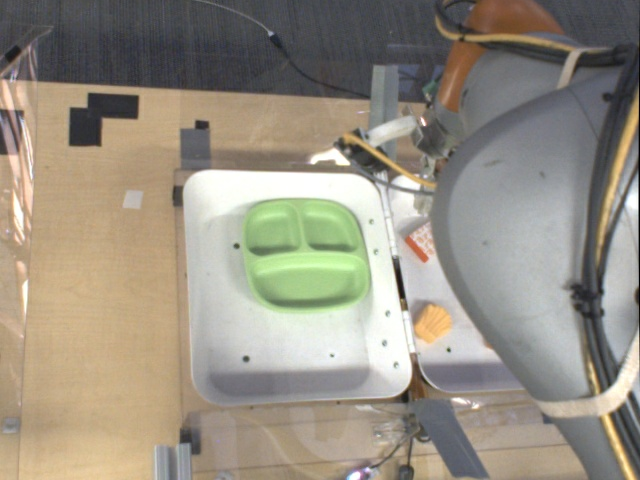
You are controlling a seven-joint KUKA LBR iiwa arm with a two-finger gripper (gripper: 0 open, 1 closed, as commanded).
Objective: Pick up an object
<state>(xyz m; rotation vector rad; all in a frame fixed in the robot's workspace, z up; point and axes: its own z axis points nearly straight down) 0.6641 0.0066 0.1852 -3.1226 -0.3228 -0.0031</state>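
Inside two bins (200,298): one green tray (305,253) (left), one orange piece (432,323).

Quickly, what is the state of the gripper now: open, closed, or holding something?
Gripper: cannot be told; the arm covers the right bin.

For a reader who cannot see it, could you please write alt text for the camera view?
A large grey robot arm reaches in from the right over the right white bin, which holds a small orange object and a red-and-white item. The left white bin holds a green divided plate, on a wooden bench.
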